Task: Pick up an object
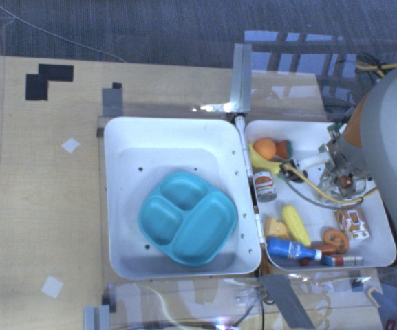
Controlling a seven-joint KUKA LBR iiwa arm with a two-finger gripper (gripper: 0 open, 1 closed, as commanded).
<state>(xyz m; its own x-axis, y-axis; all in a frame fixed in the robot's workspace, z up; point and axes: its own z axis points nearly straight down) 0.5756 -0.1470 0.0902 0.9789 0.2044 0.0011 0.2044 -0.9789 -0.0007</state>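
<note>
nearest the camera, along the near wall of the right bin (388, 256), a blue bottle (291, 249) is seen, with a pretzel (335, 239) and a corn cob (295, 225) just beyond it. an orange (265, 148) lies at the far left of that bin. the end effector (342, 179) is poised over the bin's right side; whether it is open or closed cannot be told. nothing is seen held, so the approach is judged under way; a descent onto one object is called for. a blue plate (188, 217) rests in the left bin (115, 184).

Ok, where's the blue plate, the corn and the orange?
blue plate (188, 217): camera view, middle of the plate, where its dividers meet.
corn (295, 225): camera view, middle of the cob.
orange (265, 148): camera view, middle of its skin.
</note>
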